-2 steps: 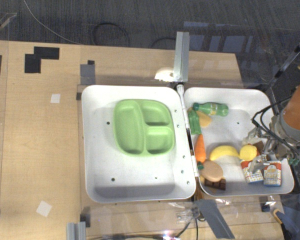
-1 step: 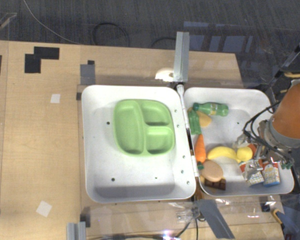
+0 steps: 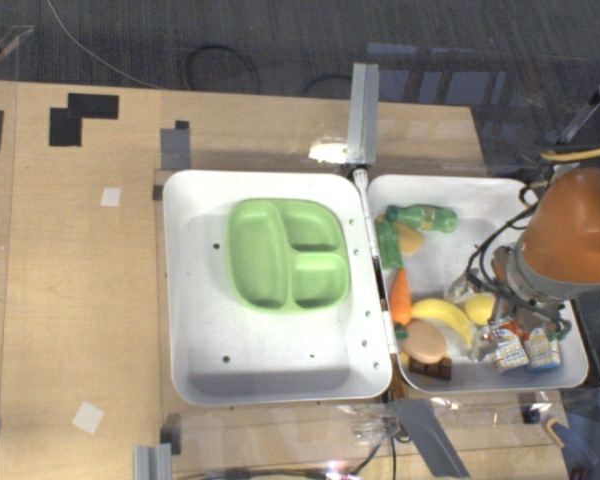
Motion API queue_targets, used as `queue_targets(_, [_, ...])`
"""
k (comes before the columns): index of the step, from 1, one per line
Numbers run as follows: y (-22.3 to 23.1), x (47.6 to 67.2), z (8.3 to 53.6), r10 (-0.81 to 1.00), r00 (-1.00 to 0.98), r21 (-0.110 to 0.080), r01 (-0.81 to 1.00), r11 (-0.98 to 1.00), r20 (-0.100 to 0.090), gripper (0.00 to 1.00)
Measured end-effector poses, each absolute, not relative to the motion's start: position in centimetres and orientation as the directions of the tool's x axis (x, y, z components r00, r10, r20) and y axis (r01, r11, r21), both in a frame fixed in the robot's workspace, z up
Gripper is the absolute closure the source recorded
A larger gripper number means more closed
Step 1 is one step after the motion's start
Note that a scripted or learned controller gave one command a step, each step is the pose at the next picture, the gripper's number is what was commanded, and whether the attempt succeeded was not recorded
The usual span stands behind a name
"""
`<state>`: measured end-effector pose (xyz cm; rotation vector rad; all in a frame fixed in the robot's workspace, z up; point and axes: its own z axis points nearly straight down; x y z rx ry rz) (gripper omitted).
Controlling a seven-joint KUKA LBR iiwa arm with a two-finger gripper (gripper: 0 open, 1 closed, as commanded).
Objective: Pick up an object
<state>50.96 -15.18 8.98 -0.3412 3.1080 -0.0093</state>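
Observation:
The right bin (image 3: 450, 190) holds several toy foods: a green bottle (image 3: 420, 217), a green packet (image 3: 388, 244), an orange carrot (image 3: 401, 297), a yellow banana (image 3: 446, 317), a burger (image 3: 425, 344) and small cartons (image 3: 525, 350) at the front right. My arm's orange band (image 3: 578, 228) hangs over the bin's right side. The gripper (image 3: 510, 320) reaches down beside the banana's right end and just above the cartons. The wrist hides most of it.
The left bin (image 3: 200, 368) holds a green divided tray (image 3: 288, 254). A grey post (image 3: 363, 113) stands behind the gap between the bins. Cables loop on the dark floor at the back.

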Motion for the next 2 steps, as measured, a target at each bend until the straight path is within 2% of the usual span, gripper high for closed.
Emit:
queue_targets(1, [-9.2,52.1,9.0,-0.314,-0.949,-0.008,-0.314,0.949,-0.015,0.0])
queue_targets(2, [-12.2,59.4,13.6,-0.493,-0.87,-0.006,-0.493,0.87,-0.011,0.0])
